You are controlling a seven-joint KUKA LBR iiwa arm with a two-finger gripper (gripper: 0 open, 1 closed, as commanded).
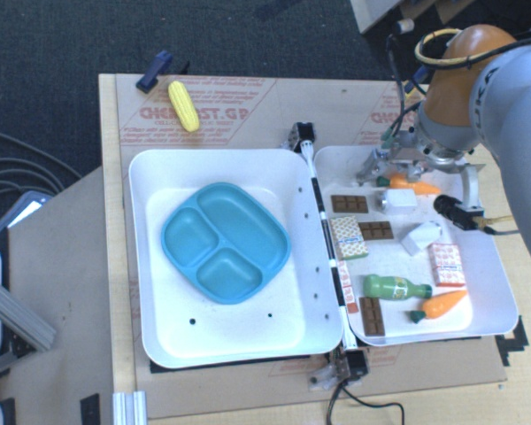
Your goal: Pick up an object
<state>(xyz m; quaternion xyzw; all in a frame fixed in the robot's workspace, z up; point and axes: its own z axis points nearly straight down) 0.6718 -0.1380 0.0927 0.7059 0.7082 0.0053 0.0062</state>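
My gripper (379, 168) hangs low over the far end of the right bin (500, 282), reaching in from the right. Just to its right lies a small orange carrot (414, 185), and a white block (398, 200) sits right below it. Further down the bin are two chocolate bars (350, 204) (376, 231), a checkered packet (347, 237), a second white block (422, 235), a red and white carton (447, 265), a green bottle (394, 287), a larger carrot (443, 305) and another chocolate bar (372, 315).
The left bin (150, 308) holds a blue divided plate (226, 242). On the bench behind it lie a yellow corn cob (184, 106) and a small blue object (153, 71). The grey arm (504, 87) fills the upper right.
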